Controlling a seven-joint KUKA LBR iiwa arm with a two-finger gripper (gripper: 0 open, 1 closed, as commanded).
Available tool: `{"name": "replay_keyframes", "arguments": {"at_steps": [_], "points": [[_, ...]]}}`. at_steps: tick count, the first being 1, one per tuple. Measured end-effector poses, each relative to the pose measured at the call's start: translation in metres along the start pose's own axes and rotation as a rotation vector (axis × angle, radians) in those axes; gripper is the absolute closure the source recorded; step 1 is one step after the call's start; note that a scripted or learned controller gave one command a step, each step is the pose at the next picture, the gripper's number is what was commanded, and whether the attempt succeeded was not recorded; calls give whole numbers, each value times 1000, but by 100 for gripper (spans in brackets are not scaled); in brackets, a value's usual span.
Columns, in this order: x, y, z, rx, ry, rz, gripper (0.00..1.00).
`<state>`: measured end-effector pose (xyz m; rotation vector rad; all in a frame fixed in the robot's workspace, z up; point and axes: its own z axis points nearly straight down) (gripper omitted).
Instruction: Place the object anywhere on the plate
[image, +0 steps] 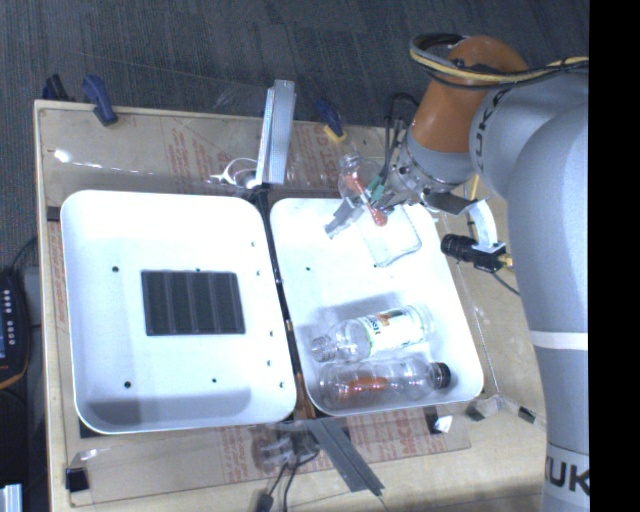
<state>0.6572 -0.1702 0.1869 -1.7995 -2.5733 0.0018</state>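
Observation:
A dark grey ribbed plate (193, 302) lies flat in the middle of the left bin (100, 250). My gripper (362, 208) hangs over the upper part of the right bin (310, 250), far to the right of the plate. A clear plastic object (394, 240) with a small red-orange part sits right at the gripper, just below and to its right. Glare and its transparency hide whether it is held. Two clear plastic bottles lie at the near end of the right bin: one with a white label (375, 332), one with a dark cap (385, 380).
The grey arm with its orange band (455, 95) reaches in from the right over the right bin's far corner. A grey metal bar (275, 130) stands at the back between the bins. Blue clamps (98, 98) hold the board's back edge.

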Motion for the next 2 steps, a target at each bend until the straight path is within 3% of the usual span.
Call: {"name": "replay_keyframes", "arguments": {"at_steps": [1, 2], "points": [[71, 21, -76, 0, 0, 69, 100], [141, 5, -86, 2, 0, -67, 100]]}}
